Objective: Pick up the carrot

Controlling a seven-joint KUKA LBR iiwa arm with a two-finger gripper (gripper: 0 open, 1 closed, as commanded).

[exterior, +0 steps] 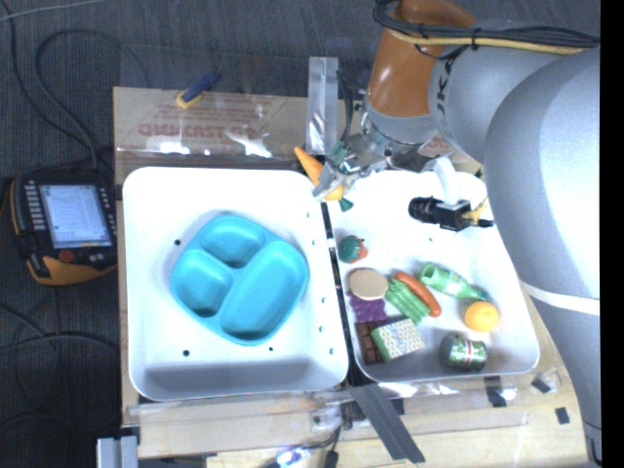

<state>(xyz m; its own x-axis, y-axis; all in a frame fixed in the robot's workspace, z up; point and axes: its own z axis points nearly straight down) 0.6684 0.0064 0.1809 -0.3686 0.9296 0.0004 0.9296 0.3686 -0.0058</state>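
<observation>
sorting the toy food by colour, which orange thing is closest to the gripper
The carrot, lying at the top rim between the two bins, right beside the gripper. The other orange items, the round orange and a second carrot, lie low in the right bin.

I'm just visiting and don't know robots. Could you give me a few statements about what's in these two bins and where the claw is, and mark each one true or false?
1. A blue divided plate lies in the left bin. True.
2. The claw hangs at the back edge, about where the two bins meet. True.
3. The carrot lies on the blue plate. False: it is at the claw, sticking out over the back rim.
4. The right bin holds a single toy. False: it holds many, such as an orange fruit and a can.
5. The arm has an orange band. True.
</observation>
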